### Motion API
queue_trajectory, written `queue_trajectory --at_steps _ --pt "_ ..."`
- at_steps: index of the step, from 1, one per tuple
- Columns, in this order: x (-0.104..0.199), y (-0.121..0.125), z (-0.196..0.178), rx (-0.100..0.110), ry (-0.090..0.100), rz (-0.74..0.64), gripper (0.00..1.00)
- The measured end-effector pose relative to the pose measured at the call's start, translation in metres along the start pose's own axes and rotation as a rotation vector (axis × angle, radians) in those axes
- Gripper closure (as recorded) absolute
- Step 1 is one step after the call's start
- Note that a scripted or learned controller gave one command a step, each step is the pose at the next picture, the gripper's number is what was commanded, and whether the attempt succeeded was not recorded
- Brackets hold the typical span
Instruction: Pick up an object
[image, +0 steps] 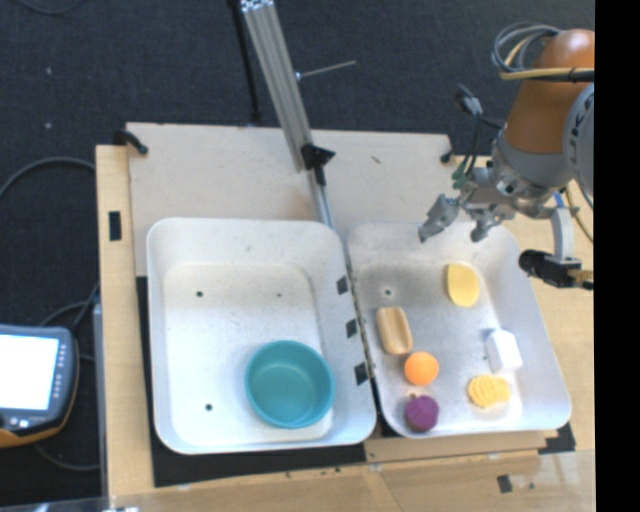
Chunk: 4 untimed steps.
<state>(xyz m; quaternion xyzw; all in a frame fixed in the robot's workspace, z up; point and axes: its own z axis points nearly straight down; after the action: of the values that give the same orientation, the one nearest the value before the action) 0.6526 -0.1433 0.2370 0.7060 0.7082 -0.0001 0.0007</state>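
A: What is in the right bin (545, 330)?
B: Smooth toys. A flat yellow oval (462, 285) sits just below the gripper (458, 223). Farther down are a tan bread roll (394, 329), a round orange ball (421, 369), a bumpy purple ball (421, 411), a ridged yellow piece (489, 391) and a white block (503, 350).
A: And the gripper?
B: Its two fingers are spread apart, holding nothing, above the bin's top edge

Two shallow white plastic bins (180, 250) are counted, one round teal bowl (289, 383), and six small items: two yellow (462, 285), one tan (393, 329), one orange (421, 369), one purple (421, 411), one white (502, 350).
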Motion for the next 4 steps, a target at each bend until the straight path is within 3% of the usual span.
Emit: queue_trajectory --at_steps 1,3,4 --pt "0.000 0.000 0.000 0.000 -0.001 0.000 0.00" --pt "0.001 -0.001 0.123 0.006 -0.001 0.003 0.00" --pt "-0.001 -0.001 0.137 0.002 -0.002 0.004 0.00"
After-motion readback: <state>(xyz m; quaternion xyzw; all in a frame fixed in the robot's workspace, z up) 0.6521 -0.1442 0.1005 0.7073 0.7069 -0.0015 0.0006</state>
